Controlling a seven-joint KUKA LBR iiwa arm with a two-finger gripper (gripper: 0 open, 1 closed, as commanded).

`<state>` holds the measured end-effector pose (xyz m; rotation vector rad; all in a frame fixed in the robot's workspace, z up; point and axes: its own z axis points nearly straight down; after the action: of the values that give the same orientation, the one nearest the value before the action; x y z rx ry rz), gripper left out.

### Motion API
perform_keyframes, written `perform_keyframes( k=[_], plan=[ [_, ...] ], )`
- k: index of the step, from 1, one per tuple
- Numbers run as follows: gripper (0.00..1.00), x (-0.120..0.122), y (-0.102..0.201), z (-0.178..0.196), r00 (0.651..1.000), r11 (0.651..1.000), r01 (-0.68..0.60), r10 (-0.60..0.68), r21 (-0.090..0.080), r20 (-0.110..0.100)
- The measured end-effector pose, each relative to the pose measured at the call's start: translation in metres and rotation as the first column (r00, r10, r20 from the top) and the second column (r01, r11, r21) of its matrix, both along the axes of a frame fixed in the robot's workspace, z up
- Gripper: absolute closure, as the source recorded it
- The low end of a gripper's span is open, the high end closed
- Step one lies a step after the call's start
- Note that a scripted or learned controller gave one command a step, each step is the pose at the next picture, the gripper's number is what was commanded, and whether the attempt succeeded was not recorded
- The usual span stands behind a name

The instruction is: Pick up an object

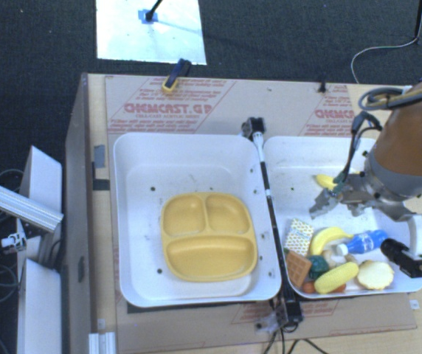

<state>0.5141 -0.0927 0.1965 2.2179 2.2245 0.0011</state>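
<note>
Cardboard-covered surface (196, 98) carrying two white bins, on dark carpet (26, 57).
Jaws of gripper (327, 201): state indeterminate; poised over right bin (292, 157).

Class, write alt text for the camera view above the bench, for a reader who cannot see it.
A grey and orange robot arm reaches from the right over the right white bin, which holds toy food and a blue bottle piled at its near edge. The left white bin holds a yellow divided plate.

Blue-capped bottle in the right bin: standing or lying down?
Lying down: the bottle rests on its side among the toy food, blue cap toward the bin's right wall.
</note>
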Motion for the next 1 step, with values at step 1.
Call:
perform_keyframes(
  k=[1],
  plan=[
    [0.00,-0.0167,-0.0090,-0.0807,1.000,1.000,0.002,-0.002,0.000,-0.002]
  ],
)
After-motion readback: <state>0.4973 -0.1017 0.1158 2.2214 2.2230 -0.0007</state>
